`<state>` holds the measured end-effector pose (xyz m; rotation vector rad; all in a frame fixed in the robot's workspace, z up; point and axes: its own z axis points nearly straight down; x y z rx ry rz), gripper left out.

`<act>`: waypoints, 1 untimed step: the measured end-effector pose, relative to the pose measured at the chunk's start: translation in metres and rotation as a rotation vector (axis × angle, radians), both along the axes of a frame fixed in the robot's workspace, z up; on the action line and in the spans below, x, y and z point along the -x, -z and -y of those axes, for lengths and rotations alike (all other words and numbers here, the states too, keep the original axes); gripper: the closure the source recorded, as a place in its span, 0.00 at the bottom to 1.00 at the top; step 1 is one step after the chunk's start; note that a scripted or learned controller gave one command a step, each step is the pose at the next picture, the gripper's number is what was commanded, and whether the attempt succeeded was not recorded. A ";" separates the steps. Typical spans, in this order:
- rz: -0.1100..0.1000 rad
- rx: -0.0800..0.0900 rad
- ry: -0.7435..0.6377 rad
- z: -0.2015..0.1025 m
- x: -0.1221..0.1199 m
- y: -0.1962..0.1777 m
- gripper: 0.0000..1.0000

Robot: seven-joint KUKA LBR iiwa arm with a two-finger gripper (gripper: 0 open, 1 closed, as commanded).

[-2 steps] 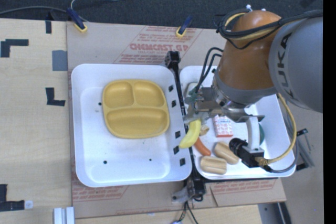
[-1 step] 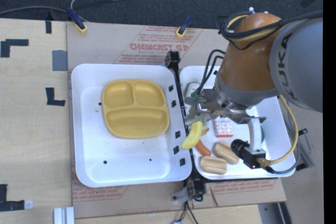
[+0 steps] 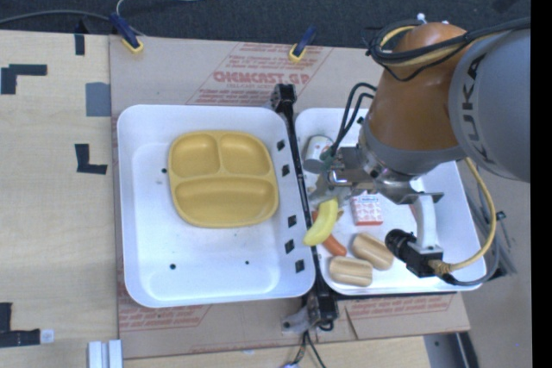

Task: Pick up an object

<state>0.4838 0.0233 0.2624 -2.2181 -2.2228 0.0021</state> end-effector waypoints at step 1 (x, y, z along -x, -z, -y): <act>0.000 -0.001 0.000 0.000 0.000 0.002 1.00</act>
